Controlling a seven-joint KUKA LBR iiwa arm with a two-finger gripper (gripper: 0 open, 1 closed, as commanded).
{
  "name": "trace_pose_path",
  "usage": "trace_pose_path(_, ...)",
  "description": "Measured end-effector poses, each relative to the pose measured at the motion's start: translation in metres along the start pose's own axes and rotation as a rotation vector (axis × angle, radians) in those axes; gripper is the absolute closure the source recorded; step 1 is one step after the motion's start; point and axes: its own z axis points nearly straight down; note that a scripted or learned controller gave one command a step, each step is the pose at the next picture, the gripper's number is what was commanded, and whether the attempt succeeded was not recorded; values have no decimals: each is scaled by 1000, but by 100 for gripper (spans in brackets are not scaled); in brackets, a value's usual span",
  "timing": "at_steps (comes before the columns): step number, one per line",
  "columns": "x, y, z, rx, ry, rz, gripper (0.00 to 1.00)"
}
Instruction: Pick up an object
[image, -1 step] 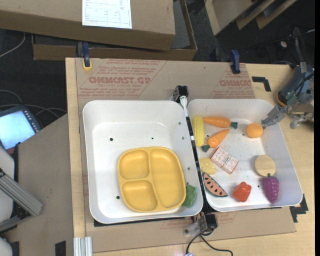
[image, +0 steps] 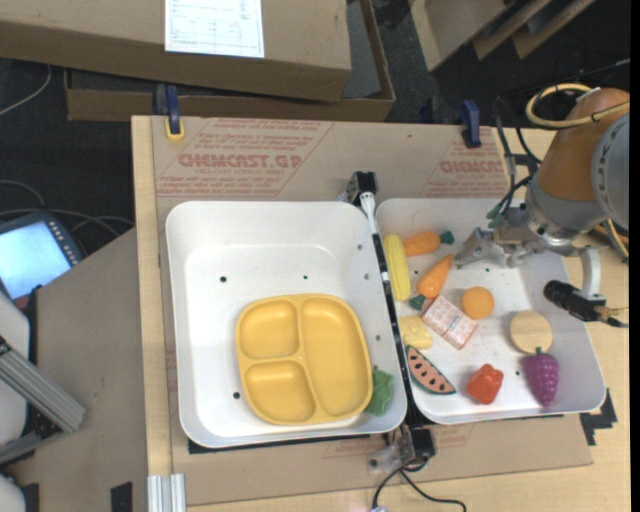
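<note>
Hovering over the right bin (image: 572, 345) near its 12 o'clock rim: gripper (image: 492, 246), at 2 o'clock of the carrot (image: 435, 275). Cannot tell how wide it stands or whether it has hold of anything. Around the carrot: corn (image: 397, 266) at 9 o'clock, orange ball (image: 478, 302) at 5. In the left bin (image: 182, 300), a yellow tray (image: 303, 357). Underneath, a brown-papered bench (image: 250, 155); beyond at 12 o'clock, a cardboard box (image: 120, 40); at 9 o'clock, a lit screen (image: 30, 255).
</note>
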Motion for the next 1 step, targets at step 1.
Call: trace_pose_path(1,31,-62,8,5,3,5,0)
